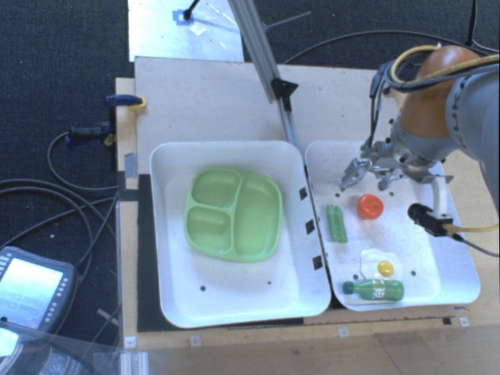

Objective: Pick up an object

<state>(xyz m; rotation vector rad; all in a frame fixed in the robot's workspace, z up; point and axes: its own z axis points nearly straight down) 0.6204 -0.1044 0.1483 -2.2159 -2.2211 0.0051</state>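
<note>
The end effector [367, 174] hung spread and empty above the right bin [469, 280], just beside the orange ball [370, 206]; centring over it before descending looked wisest.

A green divided plate [234, 214] lies in the left bin [176, 287]; cables [55, 194] and a pendant [31, 287] lie left of the table [203, 100].

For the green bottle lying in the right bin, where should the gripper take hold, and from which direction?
Grip the green bottle across its body, coming straight down. It lies on its side, long axis left-right along the near wall of the right bin, so fingers should close front-to-back. The fried egg toy sits close behind, probably crowding one finger.
</note>
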